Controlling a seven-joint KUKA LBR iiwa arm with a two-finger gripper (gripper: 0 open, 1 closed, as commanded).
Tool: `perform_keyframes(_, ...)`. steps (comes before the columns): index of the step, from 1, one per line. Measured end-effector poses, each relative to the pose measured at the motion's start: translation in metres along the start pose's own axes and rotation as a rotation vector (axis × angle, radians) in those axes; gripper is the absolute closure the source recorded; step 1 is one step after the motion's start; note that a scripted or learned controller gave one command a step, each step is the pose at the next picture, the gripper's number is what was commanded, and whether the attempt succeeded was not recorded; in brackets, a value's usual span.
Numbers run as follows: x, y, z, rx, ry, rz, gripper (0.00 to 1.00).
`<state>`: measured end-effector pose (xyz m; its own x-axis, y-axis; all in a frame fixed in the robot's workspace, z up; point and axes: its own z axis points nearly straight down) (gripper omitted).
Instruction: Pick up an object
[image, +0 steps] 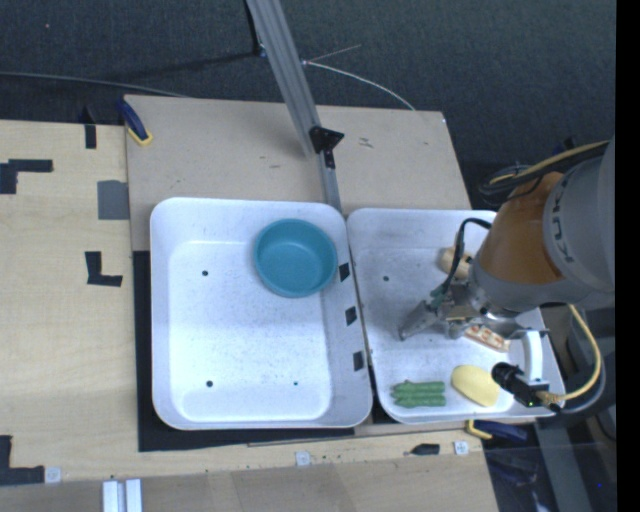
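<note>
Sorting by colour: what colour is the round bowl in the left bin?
Blue round bowl, camera view.

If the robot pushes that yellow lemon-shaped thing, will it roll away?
Probably a little: the yellow lemon-shaped toy looks rounded and smooth, so it may wobble or roll. It lies near the right white bin's front wall, which would likely stop it.

We see two white bins side by side on the wooden worktop (60, 300), the left bin (180, 400) and the right bin (400, 235). A metal pole (290, 80) slants down toward their shared edge.
</note>
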<state>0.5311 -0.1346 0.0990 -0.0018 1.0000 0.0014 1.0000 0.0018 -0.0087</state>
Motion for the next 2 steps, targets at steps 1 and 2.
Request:
perform_keyframes(1,0.0,0.001,-0.013,-0.003,0.0,-0.001,1.0)
perform_keyframes(2,-0.009,0.004,-0.062,-0.011,-0.003,0.001,1.0)
